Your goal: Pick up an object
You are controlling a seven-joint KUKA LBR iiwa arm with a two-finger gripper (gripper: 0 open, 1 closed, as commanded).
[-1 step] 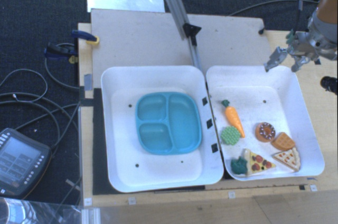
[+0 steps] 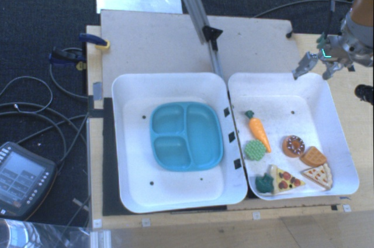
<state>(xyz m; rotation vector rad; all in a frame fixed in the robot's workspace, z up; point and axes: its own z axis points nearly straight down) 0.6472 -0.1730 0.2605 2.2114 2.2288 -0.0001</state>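
Two shallow white bins sit side by side on the bench. The left bin [image 2: 125, 141] holds a blue divided plate [image 2: 187, 136] lying flat near its middle. The right bin [image 2: 280, 103] holds toy foods gathered toward its near side: a carrot [image 2: 258, 132] with its green top pointing far, a round green piece [image 2: 255, 150] touching the carrot's near end, a chocolate donut [image 2: 293, 145] to the right, a waffle [image 2: 314, 157] just beside the donut, a pizza slice [image 2: 286, 179] with a green broccoli piece [image 2: 264, 183] at its left end, and another slice [image 2: 319, 175] near the right wall. The gripper [image 2: 318, 68] hangs over the far right corner of the right bin, its fingers spread apart with nothing between them.
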